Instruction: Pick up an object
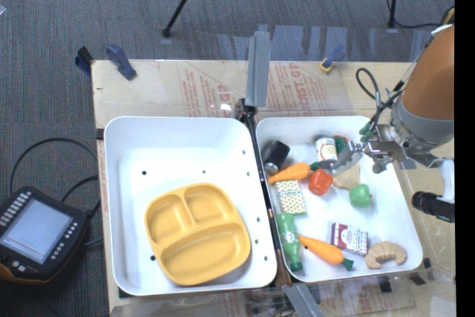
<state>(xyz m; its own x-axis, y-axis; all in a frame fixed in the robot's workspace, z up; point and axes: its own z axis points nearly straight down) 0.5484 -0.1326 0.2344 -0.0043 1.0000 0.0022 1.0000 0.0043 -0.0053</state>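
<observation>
My gripper [346, 158] hangs low over the middle of the right bin [393, 131], at the end of the grey arm coming in from the right. It sits just right of a small can [324, 148] and just above a red pepper [320, 182] and a tan flat piece [347, 177]. A green round fruit [361, 194] lies below and to the right of it. I see nothing held in the gripper.
The right bin also holds a black object [274, 154], an orange carrot [289, 173], a yellow patterned box [292, 197], a green bottle [289, 241], a second carrot [325, 250], a red box [349, 238] and a croissant [386, 255]. A yellow divided plate [197, 234] lies in the left bin [133, 141].
</observation>
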